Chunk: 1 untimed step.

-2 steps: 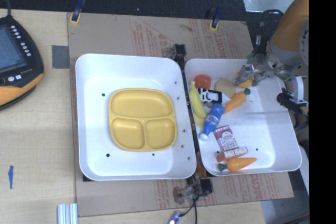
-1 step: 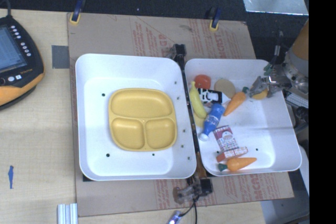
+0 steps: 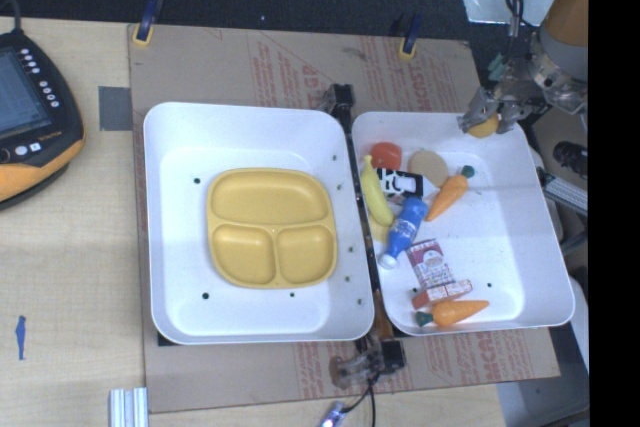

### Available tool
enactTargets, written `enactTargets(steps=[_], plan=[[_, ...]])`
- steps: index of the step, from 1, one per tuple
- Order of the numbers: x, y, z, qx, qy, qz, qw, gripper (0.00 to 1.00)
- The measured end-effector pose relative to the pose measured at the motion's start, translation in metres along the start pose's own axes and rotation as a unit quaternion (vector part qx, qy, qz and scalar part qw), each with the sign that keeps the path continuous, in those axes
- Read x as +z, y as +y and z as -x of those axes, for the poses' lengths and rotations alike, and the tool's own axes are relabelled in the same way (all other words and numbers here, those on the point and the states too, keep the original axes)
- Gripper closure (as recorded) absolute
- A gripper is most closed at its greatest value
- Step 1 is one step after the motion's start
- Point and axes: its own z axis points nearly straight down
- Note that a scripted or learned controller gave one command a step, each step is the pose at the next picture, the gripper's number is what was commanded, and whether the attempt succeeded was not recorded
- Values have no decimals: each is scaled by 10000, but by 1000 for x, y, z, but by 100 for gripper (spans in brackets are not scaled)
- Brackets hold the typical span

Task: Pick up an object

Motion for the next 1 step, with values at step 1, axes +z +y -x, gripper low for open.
enactTargets(steps=[1], plan=[[-39,8,-49,0,2,-3,10000,100]])
